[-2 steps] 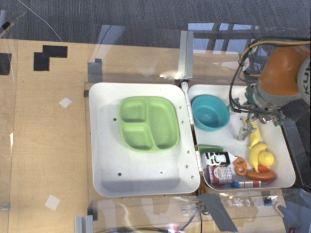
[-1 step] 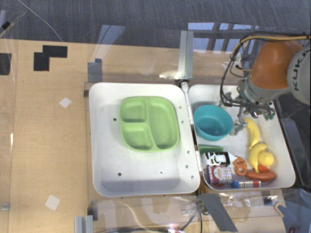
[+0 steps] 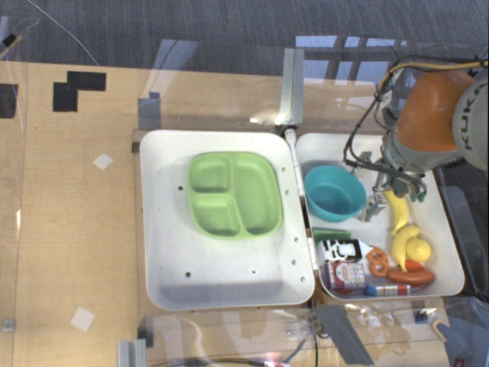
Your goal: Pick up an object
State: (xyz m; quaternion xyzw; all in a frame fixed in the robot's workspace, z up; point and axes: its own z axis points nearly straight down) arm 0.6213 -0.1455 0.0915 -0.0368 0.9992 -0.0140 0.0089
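My gripper (image 3: 380, 202) hangs low in the right bin (image 3: 451, 228), and I cannot tell how it stands or whether it holds anything. The banana (image 3: 398, 214) lies just beside it — long axis running toward the bin's near edge — the teal bowl (image 3: 334, 192) on the other side.

pale wooden bench (image 3: 69, 228), grey carpet (image 3: 229, 14)

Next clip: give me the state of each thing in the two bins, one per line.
Green three-compartment plastic plate: flat in the left white bin.
Teal plastic bowl: upright in the right white bin.
Yellow toy banana: lying beside the bowl.
Yellow toy lemon: resting near the banana.
Gripper: low over the banana.
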